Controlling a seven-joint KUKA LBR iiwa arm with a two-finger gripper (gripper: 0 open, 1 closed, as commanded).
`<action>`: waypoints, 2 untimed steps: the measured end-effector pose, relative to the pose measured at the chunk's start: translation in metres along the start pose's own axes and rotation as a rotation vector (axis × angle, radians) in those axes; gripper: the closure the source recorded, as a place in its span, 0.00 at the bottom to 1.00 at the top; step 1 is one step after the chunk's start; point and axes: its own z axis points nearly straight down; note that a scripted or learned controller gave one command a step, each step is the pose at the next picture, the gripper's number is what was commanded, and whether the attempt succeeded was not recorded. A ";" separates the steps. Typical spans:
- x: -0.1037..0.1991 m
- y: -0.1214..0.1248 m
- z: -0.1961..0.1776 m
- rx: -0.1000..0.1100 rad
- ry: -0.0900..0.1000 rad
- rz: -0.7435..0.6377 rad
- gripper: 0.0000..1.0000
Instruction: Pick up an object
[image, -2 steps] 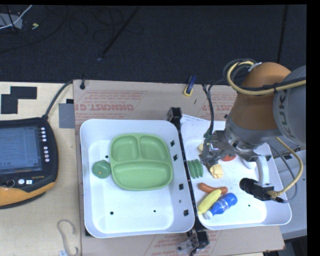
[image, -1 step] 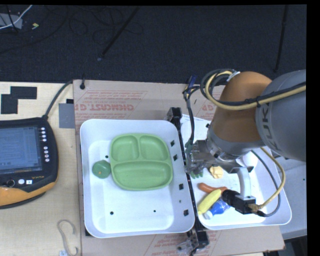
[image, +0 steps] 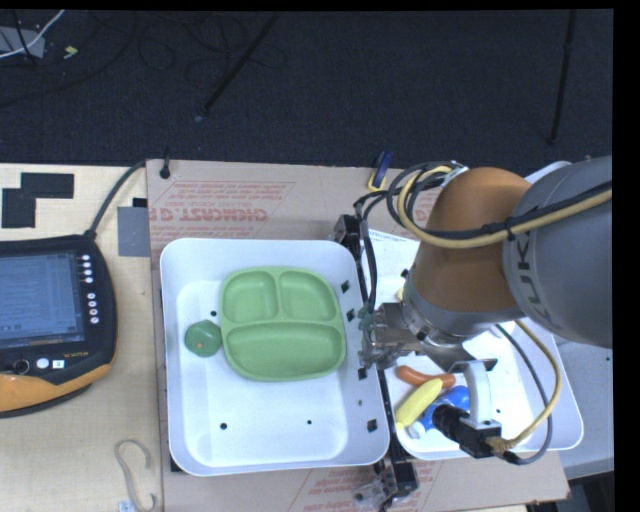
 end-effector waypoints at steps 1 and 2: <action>0.002 0.015 0.000 -0.003 -0.001 0.001 1.00; -0.001 0.003 -0.002 -0.001 0.000 0.005 1.00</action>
